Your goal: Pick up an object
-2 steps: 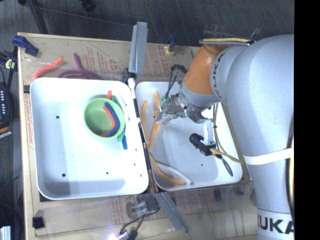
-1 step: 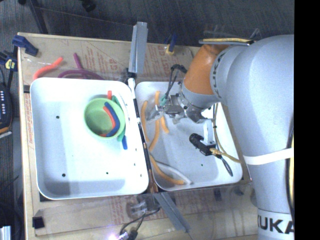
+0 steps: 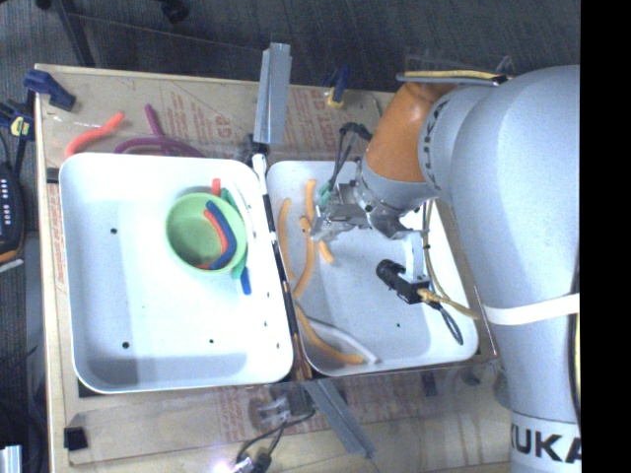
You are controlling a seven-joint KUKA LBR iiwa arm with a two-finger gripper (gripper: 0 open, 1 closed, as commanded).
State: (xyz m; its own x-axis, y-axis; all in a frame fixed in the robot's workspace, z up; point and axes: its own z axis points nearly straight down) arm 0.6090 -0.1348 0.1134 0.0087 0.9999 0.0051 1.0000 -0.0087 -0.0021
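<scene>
From where I stand, the gripper [image 3: 323,223] hangs low in the upper left part of the right bin [image 3: 394,328]. A short orange strip [image 3: 324,251] lies just below its tip, and a longer orange strip [image 3: 310,195] lies close beside it. I cannot tell whether the gripper is open or closed.

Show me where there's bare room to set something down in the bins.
Left bin: wide bare floor left of and below the green bowl. Right bin: small bare patch at lower middle; orange sticks line its left wall and near edge, gripper crowds the top.
</scene>
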